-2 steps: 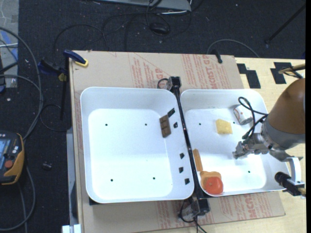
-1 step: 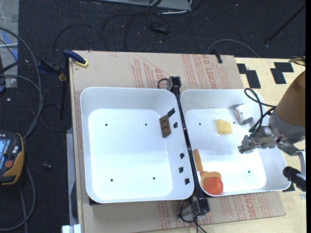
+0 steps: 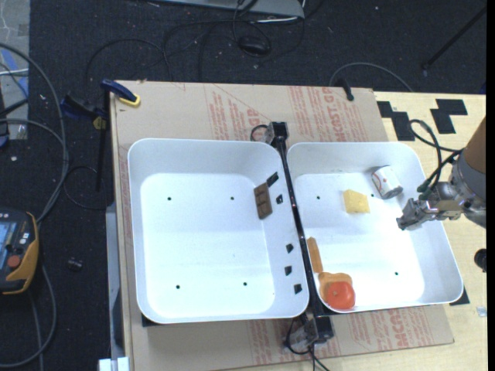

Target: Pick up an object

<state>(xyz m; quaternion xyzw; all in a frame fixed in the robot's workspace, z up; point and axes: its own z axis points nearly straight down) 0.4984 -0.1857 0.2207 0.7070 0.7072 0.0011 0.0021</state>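
Observation:
In the right bin (image 3: 433, 284) lie a yellow block (image 3: 356, 202), a small white can with red markings (image 3: 386, 181) near the back right corner, and a red ball (image 3: 339, 294) on a tan spoon-like piece (image 3: 316, 258) at the front left corner. A brown chocolate-bar piece (image 3: 263, 202) lies in the left bin (image 3: 155, 300) near its right wall. My gripper (image 3: 408, 219) hangs over the right bin's right side, to the right of the yellow block and below the can. Nothing shows between its fingers.
A black divider clamp (image 3: 288, 207) runs between the two bins. The bins sit on a cardboard sheet (image 3: 201, 107). Cables run over the dark floor behind, and a blue and yellow clamp (image 3: 120, 93) sits at the cardboard's back left corner.

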